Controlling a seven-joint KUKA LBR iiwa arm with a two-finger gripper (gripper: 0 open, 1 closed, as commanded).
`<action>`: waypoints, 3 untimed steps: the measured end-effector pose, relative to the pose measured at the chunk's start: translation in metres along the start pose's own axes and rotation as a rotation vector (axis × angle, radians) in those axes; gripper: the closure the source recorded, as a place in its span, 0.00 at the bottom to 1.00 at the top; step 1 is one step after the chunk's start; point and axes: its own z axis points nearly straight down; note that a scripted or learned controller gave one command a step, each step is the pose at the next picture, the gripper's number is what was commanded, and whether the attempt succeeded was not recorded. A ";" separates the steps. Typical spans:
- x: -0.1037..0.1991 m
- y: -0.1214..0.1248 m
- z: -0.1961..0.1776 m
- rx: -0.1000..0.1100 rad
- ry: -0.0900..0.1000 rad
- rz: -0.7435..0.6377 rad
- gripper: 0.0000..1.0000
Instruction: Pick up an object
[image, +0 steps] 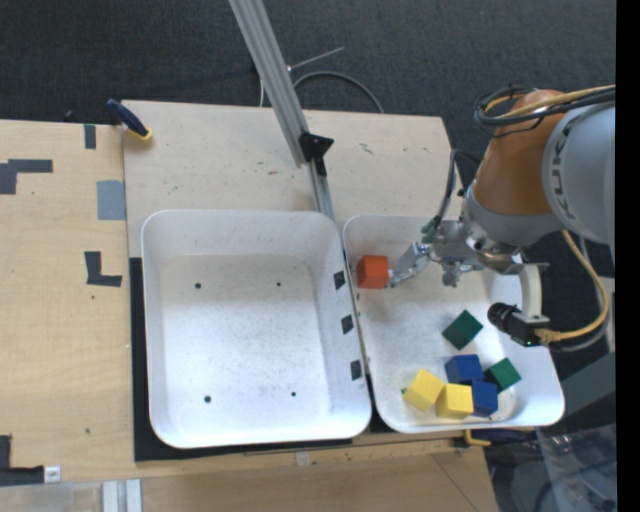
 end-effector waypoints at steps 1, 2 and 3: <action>0.000 0.000 0.000 0.000 -0.001 0.000 0.00; -0.007 -0.008 0.052 0.004 -0.001 0.002 0.00; -0.006 -0.009 0.104 0.001 -0.002 0.001 0.00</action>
